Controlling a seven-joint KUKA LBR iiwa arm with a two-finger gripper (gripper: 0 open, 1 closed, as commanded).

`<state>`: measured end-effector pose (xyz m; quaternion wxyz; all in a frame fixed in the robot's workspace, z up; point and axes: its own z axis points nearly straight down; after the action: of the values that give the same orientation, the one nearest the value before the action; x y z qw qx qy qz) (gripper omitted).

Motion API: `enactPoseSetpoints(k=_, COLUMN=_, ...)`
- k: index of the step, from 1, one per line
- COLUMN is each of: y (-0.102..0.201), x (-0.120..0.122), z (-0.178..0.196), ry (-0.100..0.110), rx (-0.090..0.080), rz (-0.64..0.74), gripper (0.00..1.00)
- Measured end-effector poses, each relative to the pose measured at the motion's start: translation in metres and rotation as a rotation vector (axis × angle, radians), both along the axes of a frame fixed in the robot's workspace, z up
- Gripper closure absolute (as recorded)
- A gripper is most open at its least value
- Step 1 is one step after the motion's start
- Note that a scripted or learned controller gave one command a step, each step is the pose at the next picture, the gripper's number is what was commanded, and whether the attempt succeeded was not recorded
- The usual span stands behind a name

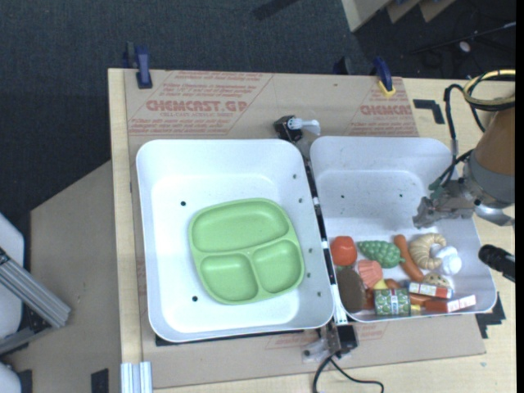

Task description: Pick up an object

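Note:
A pile of toy food lies in the front of the right bin (368, 166). It includes a red tomato (344, 250), a bumpy green vegetable (379, 252), an orange carrot (407, 257), a tan croissant (426, 250), a white piece (449, 260), a green can (391, 303) and a flat brown piece (351, 289). My gripper (431, 210) hangs over the right side of this bin, just behind the croissant and carrot. Nothing can be seen held in it.
The left bin (164, 178) holds a green divided plate (244, 248). A small black and white fitting (296, 127) sits behind the gap between the bins. Blue and yellow clamps (142, 64) pin the bench board at the back. Cables run along the right edge.

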<state>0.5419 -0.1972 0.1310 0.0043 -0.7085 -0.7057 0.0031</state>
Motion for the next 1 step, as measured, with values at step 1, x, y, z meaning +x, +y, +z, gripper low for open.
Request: enactPoseSetpoints(k=1, y=0.0019, x=0.0028, z=0.0063, ry=-0.010, rx=-0.002, rz=0.004, gripper=0.00)
